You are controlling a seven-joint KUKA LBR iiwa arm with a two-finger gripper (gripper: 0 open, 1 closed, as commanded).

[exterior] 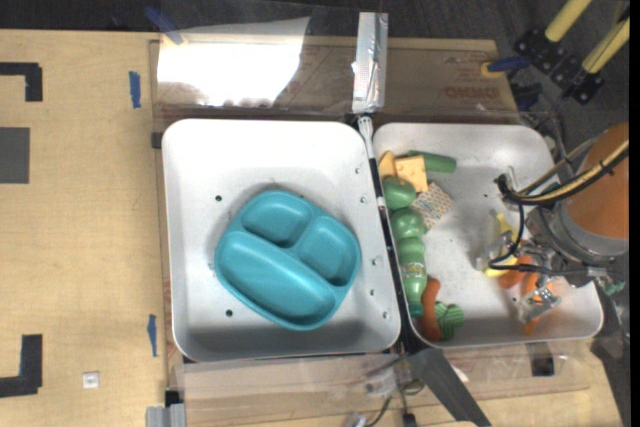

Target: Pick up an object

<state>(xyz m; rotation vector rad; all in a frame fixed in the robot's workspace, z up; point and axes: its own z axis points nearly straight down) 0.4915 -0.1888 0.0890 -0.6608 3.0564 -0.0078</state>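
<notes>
Two shallow white bins sit side by side on a tan worktop (pixel 80 245), seen from above at a slant. The left bin (pixel 190 215) holds a teal divided plate (pixel 288 258) with three compartments, lying near the bin's middle.

The right bin (pixel 470 155) holds a line of toy foods along its left wall. From top to bottom: a green vegetable (pixel 428 161), a yellow wedge (pixel 410 174), a small patterned packet (pixel 434 205), a green pea pod (pixel 407 240), and at the bottom an orange carrot (pixel 438 316) with green leaves.

The arm (pixel 600 200) comes in from the right, with its orange band at the frame's edge and cables looped around the wrist. Its end effector (pixel 525 280) is low over the right side of the right bin, near the bin's lower right corner. Small orange and yellow bits show around its tip, too cluttered to identify. Whether it is spread or pressed together cannot be told.

The toy foods lie to the left of the end effector, well apart from it, with bare bin floor between them. The carrot is the nearest of them.
</notes>
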